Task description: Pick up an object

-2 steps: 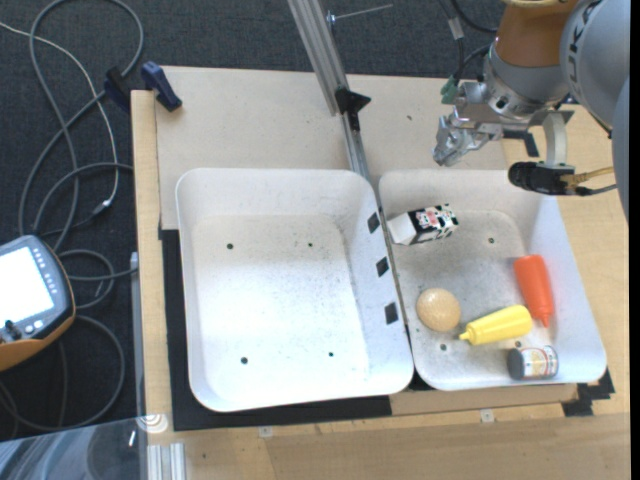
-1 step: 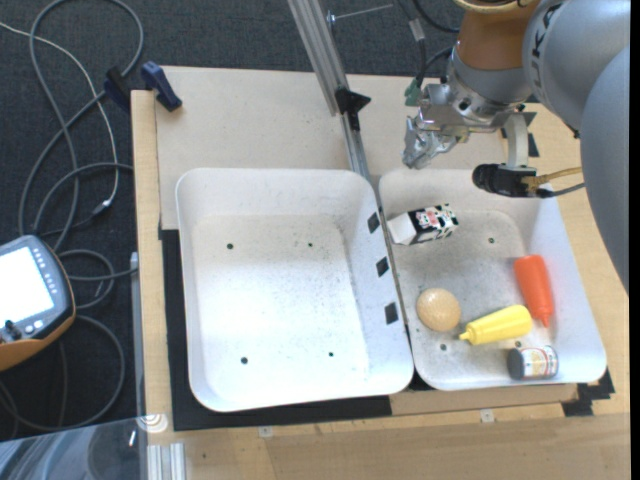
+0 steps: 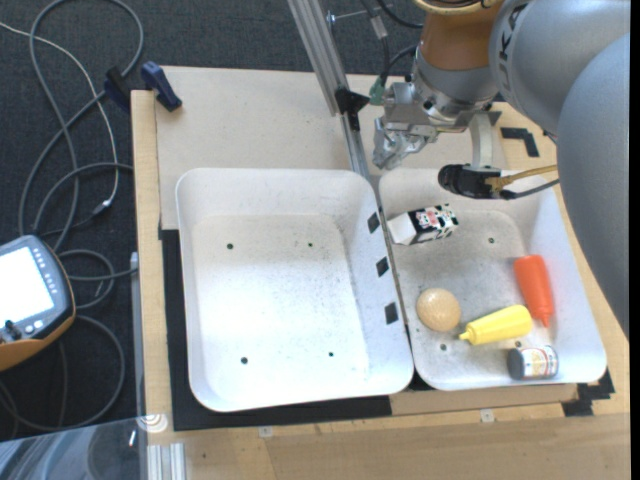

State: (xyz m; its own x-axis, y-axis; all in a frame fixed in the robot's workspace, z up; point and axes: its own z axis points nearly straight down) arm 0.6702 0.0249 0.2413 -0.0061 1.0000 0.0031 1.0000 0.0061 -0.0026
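Right bin (image 3: 572,298): small black-and-white carton (image 3: 424,224)

Dark carpet floor (image 3: 230,18); black cables (image 3: 70,98); wooden bench (image 3: 250,118); handheld pendant (image 3: 30,298) at left; slanted metal rail (image 3: 315,43).

Two bins side by side on the desk (image 3: 250,118): left bin (image 3: 200,208), right bin (image 3: 575,343). In the right bin: carton (image 3: 423,224) at the back left; ball (image 3: 438,308) in front of it; bottle (image 3: 497,325) just right of the ball; carrot (image 3: 535,288) behind the bottle, near the right wall; jar (image 3: 531,362) at the front right. Hand (image 3: 397,150) above the bins' back edge, behind the carton.
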